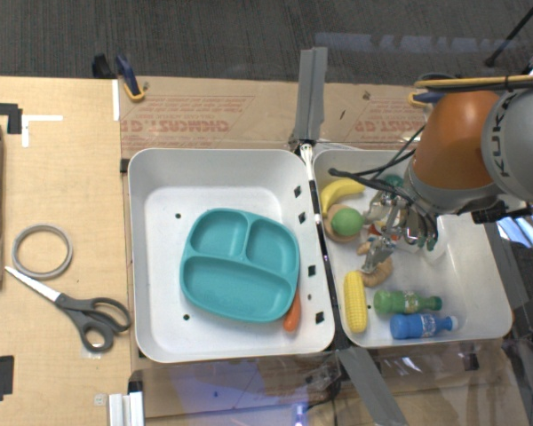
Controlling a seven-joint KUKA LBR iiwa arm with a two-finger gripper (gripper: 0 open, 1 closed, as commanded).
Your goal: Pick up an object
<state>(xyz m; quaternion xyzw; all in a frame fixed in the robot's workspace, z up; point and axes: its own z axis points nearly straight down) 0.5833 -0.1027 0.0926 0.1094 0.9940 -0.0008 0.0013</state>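
At the far left of the bench a roll of tape (42, 250) is seen lying flat, with a pair of grey-handled scissors (75, 310) just below it. The left bin (151, 202) is occupied by a teal divided plate (240, 265); an orange carrot (291, 314) is tucked against the plate's lower right edge. In the right bin (480, 282) a banana (339, 193) is found at the upper left, and a green, apple-like fruit (345, 222) lies touching it just below. A corn cob (355, 301) is laid lengthwise near the bin's left wall. To its right a green bottle (407, 303) and a blue bottle (422, 326) are seen on their sides, one just above the other. The gripper (384, 242) is lowered into the right bin, between the green fruit and the bottles, just above a small tan object (377, 265). Whether the claw is open or closed cannot be told, since it is cluttered by wiring and metal parts
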